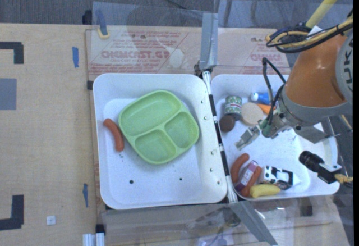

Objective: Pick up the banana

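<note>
The yellow banana [265,190] lies at the near edge of the right bin [320,180], beside red sausages [244,168] and a black-and-white toy [279,176]. My gripper [251,137] hangs over the middle of the right bin, up and to the left of the banana and well apart from it. Its grey fingers [245,139] point left and have nothing between them that I can make out.
The left bin [112,183] holds a green divided plate [159,126] and a red sausage [114,134]. In the right bin's far part sit a small can [232,105], a brown ball [227,123], a tan disc [252,113] and a blue item [259,96].
</note>
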